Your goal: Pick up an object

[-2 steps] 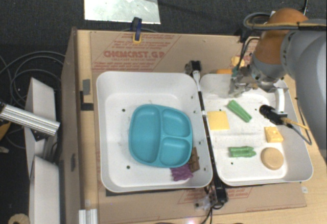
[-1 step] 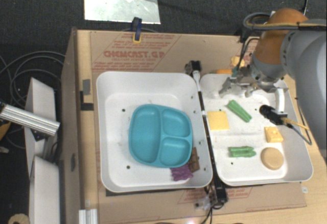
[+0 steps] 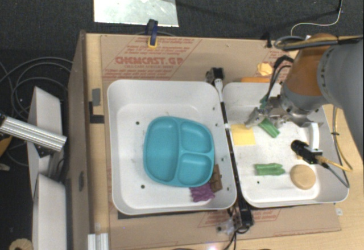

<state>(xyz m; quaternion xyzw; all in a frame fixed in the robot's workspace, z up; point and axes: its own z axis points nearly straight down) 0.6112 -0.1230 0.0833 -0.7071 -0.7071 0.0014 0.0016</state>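
Green block [image 3: 269,127] pinched in the claw [image 3: 263,120], above right bin [image 3: 250,195], beside yellow square [image 3: 244,136]

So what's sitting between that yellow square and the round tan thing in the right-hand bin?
In the camera view, a small green piece lies on the bin floor between the yellow square and the round tan object.

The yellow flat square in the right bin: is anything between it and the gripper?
Nothing visible. The gripper sits just above-right of the yellow flat square in the view; a green block lies beside it.
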